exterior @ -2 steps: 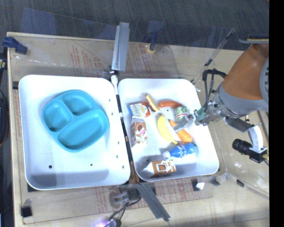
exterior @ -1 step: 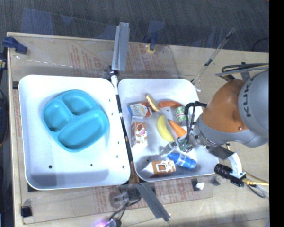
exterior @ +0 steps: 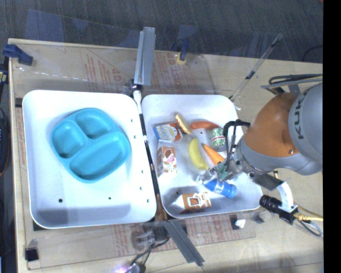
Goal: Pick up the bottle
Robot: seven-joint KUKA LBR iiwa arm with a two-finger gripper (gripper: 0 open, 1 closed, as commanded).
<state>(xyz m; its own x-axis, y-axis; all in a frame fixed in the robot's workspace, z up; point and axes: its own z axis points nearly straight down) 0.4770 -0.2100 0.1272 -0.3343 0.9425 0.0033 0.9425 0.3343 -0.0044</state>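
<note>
1. Bottle [exterior: 221, 188]: a blue one lay on its side in the right bin [exterior: 159, 104], in the lower right part of that bin, with its pale cap end pointing up and to the left, toward the banana [exterior: 196, 153].
2. Gripper [exterior: 220, 173] sat directly above the bottle's cap end, touching or almost touching it; whether its tips were spread or pressed together could not be told, as the wrist and cables hid them, and no object could be seen between them.
3. Arm [exterior: 278, 135], grey with its orange band, came in from the right of the bottle and covered the right bin's right wall.
4. Orange carrot-like piece [exterior: 212, 153] lay just above the bottle, beside the banana, which lay upright-lengthwise further left of it.
5. Small green can [exterior: 217, 136] stood above the bottle, close to the carrot piece, with an orange-red item [exterior: 202, 125] above and left of it.
6. Brown-and-white carton [exterior: 195, 201] lay just left and below the bottle, near the bin's lower wall.
7. Two more cartons lay well left of the bottle: a tall brown-and-white one [exterior: 167, 158] and, above it, a blue-and-orange one [exterior: 166, 132].
8. Left bin [exterior: 40, 203], far to the left of the bottle, held a blue divided plate [exterior: 91, 144] with three compartments.
</note>
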